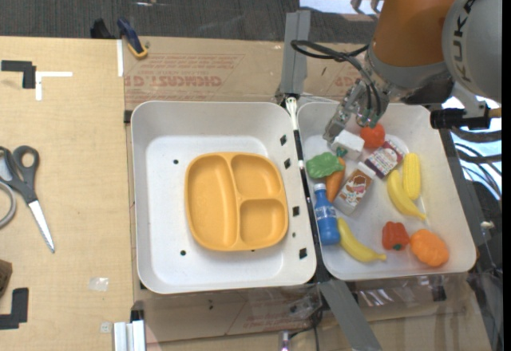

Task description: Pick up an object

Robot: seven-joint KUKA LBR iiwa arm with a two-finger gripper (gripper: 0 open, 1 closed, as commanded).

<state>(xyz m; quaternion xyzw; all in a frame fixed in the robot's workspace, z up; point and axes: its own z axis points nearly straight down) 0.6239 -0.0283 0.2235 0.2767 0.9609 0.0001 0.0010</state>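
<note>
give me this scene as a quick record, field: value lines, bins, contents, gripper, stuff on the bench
left bin: holds a yellow divided plate
right bin: holds a blue bottle, two bananas, a corn cob, an orange fruit, a red pepper, a green toy, a carrot, two small cartons
gripper: low over the far end of the right bin, by a white block and a red item
grasp: cannot tell
bench, left side: scissors
</note>
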